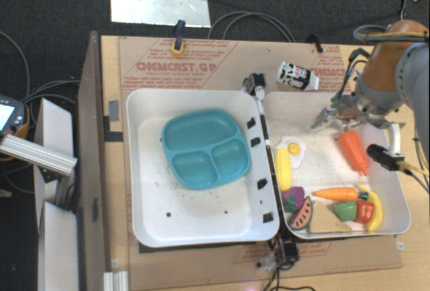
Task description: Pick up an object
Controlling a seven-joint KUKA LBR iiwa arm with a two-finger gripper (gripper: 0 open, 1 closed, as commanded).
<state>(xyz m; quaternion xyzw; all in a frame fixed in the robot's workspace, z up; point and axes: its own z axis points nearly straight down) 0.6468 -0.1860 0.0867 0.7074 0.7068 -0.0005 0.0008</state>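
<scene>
End effector [334, 116] hovers by the red carrot [353, 152], nothing visibly held.
Grip state unclear; a descent could glance off the carrot or hit the bin wall [336, 93].

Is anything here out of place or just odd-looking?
One thing: a small black-and-white carton lies tipped on its side on the cardboard behind the right bin, outside both bins. The other toy foods sit inside that bin, and the teal divided plate lies flat in the left bin.
</scene>
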